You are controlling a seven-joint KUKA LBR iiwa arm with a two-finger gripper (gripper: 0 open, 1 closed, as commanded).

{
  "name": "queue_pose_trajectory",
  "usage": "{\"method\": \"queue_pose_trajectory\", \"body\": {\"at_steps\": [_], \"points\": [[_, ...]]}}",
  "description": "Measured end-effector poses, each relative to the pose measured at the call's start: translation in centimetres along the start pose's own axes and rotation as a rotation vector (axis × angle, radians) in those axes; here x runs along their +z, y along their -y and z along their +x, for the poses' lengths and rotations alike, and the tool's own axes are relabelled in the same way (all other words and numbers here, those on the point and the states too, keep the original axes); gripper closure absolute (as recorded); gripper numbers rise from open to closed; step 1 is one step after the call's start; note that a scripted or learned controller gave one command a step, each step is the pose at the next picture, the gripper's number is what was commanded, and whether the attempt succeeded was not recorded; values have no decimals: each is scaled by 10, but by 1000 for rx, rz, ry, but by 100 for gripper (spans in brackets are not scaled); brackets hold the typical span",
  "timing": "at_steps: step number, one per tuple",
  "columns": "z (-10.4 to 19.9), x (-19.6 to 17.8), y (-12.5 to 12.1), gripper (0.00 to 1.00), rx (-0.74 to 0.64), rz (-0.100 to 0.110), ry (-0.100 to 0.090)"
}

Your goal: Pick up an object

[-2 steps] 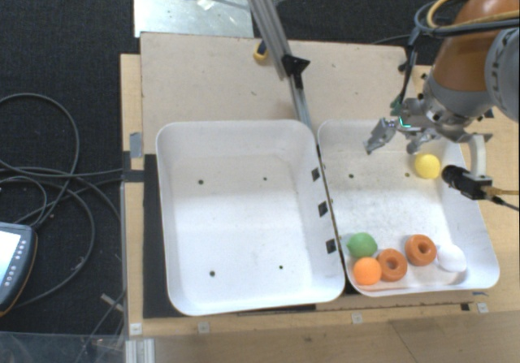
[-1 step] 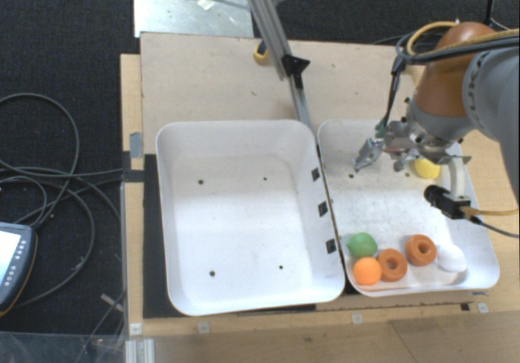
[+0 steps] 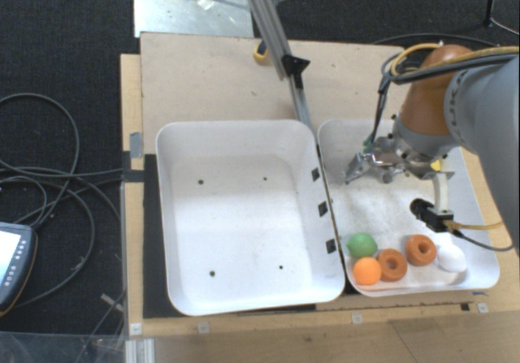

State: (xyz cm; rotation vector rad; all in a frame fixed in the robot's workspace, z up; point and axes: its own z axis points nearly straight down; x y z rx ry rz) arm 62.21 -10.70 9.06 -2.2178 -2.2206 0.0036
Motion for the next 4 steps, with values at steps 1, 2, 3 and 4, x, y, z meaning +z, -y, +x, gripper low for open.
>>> {"method": "queue_pose_trajectory", "body": {"at_steps": [1, 2, 3, 4], "points": [[-1, -14, -2, 100, 0, -7, 0], [6, -61, -1, 100, -3, -10, 1], [4, -124, 3, 100, -3, -12, 2], [2, -188, 7, 100, -4, -13, 2]]}}
